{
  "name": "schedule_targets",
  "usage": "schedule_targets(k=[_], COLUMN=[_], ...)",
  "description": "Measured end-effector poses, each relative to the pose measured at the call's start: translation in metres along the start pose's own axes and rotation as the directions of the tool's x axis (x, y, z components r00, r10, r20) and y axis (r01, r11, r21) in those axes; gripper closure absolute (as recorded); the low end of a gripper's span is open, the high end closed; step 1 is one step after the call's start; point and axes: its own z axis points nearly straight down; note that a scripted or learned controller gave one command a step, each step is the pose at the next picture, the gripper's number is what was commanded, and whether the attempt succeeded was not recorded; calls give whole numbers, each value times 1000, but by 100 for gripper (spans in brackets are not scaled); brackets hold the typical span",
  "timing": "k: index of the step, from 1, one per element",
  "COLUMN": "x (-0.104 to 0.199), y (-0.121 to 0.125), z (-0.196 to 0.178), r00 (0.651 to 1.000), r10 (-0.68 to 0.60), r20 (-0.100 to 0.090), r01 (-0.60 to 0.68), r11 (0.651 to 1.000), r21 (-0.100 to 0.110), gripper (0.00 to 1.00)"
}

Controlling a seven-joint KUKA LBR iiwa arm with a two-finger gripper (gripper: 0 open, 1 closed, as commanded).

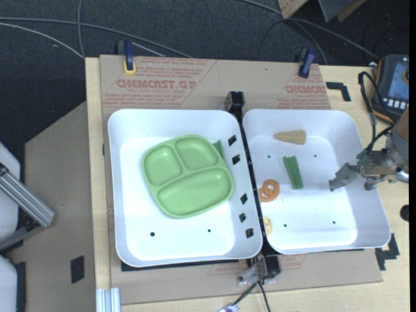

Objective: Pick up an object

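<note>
The table carried two shallow white bins side by side. The left bin held a green divided plate with three compartments, lying flat near the bin's middle and reaching toward 3 o'clock, where a small dark green piece showed at its upper right edge, just beside the divider between the bins.

In the right bin, a tan cone-shaped object lay toward 12 o'clock. Below it, near the bin's centre, lay a green stick-shaped object, its long axis running roughly from 12 to 6 o'clock. At about 8 o'clock in that bin sat an orange ring, close to the divider and just beside the stick's lower end but apart from it. A small yellow bit lay by the divider toward 7 o'clock.

The gripper came in from 3 o'clock over the right bin's right side, well apart from the stick, the ring and the cone. Whether it was spread or pressed together could not be told; nothing was seen in its grasp.

Two blue clamps held the table's board at the 12 o'clock edge.
</note>
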Motion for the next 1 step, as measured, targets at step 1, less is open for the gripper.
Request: schedule_targets(k=[1], x=[0], y=[3], z=[-6], r00=[1000], r10=[-4], r20=[4], r01=[4], r11=[1000], r21=[-13], gripper=[0])
